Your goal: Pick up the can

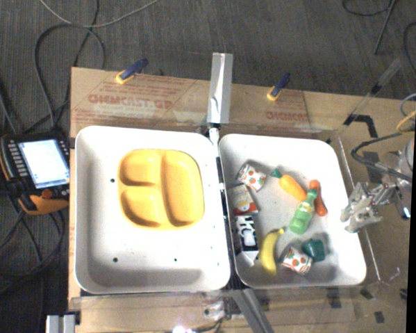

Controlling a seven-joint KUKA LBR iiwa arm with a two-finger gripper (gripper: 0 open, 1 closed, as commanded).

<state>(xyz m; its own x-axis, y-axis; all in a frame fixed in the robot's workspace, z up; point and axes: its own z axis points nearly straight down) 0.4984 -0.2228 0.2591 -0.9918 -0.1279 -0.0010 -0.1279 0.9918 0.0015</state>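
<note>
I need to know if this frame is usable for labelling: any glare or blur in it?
Camera view: soft overall, so the can label is unreadable; the white bins look bright and washed out; a glare spot sits at the bottom edge; the gripper is hazy against the bench.

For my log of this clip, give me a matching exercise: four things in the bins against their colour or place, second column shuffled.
1. divided plate
2. banana
3. green bottle
4. gripper

A. outside the right bin's right wall
B. yellow, alone in the left bin
C. middle of the right bin
D. near the right bin's front edge

Pairs: 1-B, 2-D, 3-C, 4-A
</note>
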